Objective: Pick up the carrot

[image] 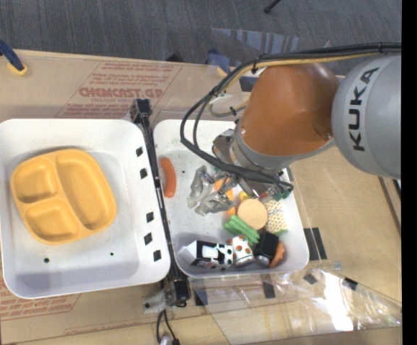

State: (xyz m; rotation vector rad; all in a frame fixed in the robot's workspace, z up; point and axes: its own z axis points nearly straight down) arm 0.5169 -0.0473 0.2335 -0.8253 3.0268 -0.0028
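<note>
The carrot (168, 176) is a slim orange-red piece, rounded at both ends, lying lengthwise along the left side of the right bin (183, 261), close to that bin's left wall. It sits apart from the gripper (210, 191), off to the gripper's left in the camera view, with bare white bin floor between them. Nothing touches it.

The gripper hangs low over the middle of the right bin, its grey metal fingers (198, 182) pointing down and leftward; whether they are spread or closed cannot be told, and no object shows between them. Above and to its right rises the orange band (287, 110) and the grey arm (367, 117).

Just right of and below the gripper lies a cluster of toys (255, 225): a tan round piece, a green piece, a pale dotted one, and further down a black-and-white block and a small black item against the bin's near wall.

Further left, past the carrot, the left bin (21, 279) holds 1 yellow tray (62, 195) with 3 compartments.
</note>
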